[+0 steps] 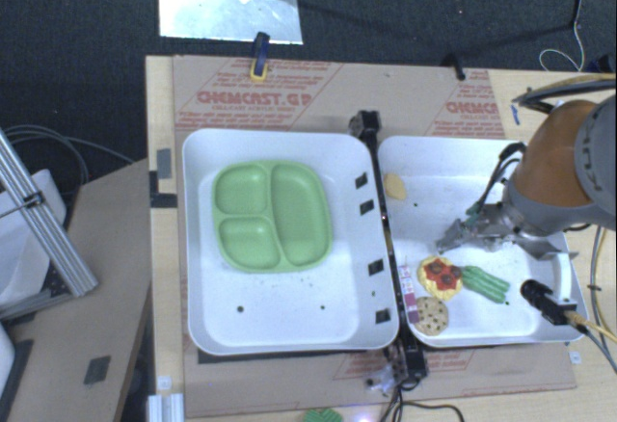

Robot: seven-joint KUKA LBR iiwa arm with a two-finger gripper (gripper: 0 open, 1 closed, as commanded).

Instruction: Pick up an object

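The grey arm with its orange band reaches in from the right over the right-hand shallow white bin; its two-finger gripper points left and slightly downward, low over the middle of that bin's floor; whether the fingers are parted or closed cannot be told from this angle, and nothing is seen between them.

The objects to be picked lie in the near part of the right bin; a round yellow toy pizza with red topping sits just nearer than the gripper and a little to its left; a green ridged toy vegetable lies slantwise just right of the pizza, touching or almost touching it, below the wrist; a round tan cookie with dark chips rests at the near left corner, nearer than the pizza; a small pale yellow piece lies apart from these, toward the far left of the bin, close to the divider, to the left of and beyond the gripper.

The left-hand white bin holds a light green plastic plate with three compartments, lying flat in its middle; both bins stand on a brown cardboard sheet with red print.
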